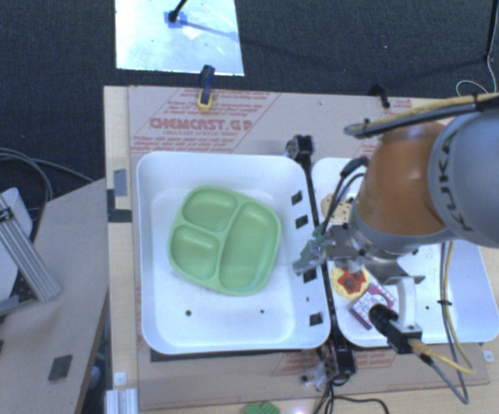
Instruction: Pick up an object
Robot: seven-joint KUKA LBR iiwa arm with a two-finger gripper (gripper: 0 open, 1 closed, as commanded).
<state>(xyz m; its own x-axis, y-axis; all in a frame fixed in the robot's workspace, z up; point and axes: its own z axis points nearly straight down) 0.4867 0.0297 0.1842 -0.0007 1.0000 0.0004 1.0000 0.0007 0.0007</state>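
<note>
red print "chemcast gp" runs across the brown sheet under the bins; white letters "kuka" on the grey arm.

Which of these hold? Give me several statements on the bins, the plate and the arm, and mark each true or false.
1. A pale green divided plastic plate lies in the left white bin. True.
2. The green plate has two compartments. False: it has three.
3. The grey arm with the orange band is over the right white bin. True.
4. The green plate lies between the gripper's fingers. False: it lies apart in the left bin.
5. Small red and yellow objects lie in the right bin. True.
</note>
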